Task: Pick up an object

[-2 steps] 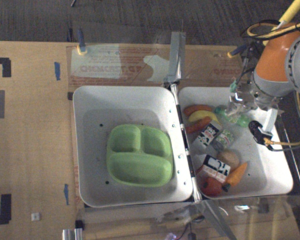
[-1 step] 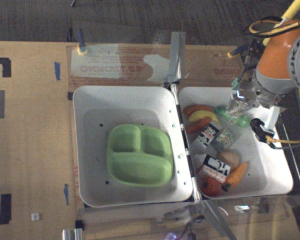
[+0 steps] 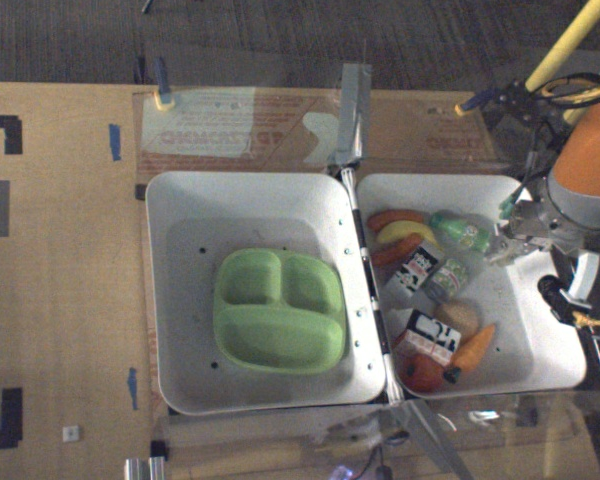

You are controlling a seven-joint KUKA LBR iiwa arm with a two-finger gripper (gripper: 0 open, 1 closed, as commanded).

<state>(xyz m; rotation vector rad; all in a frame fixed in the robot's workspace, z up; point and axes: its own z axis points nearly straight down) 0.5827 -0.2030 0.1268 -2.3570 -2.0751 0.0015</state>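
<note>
The right bin carries all the loose things, packed toward its left wall, and the choice of target rests on how each lies from the gripper, which sits low near that bin's far right corner. Nearest the camera, by the near edge, a carrot lies slantwise, its long axis running from near-left up to far-right, the thick orange end pointing toward the arm's side. Touching it on the left is a small black-and-white carton, with a red piece just below and a brownish round thing just behind. Farther in, a second small carton and a grey-green packet lie side by side at mid-bin. Farthest, against the far edge, a green bottle lies on its side, long axis roughly left to right, one end pointing at the gripper and just beside it; a yellow banana and a red sausage shape lie to its left. I judge the bottle the likeliest pick, being closest and directly left of the tool. Whether the jaws are apart or together I cannot tell. The left bin holds a green divided plate.
</note>
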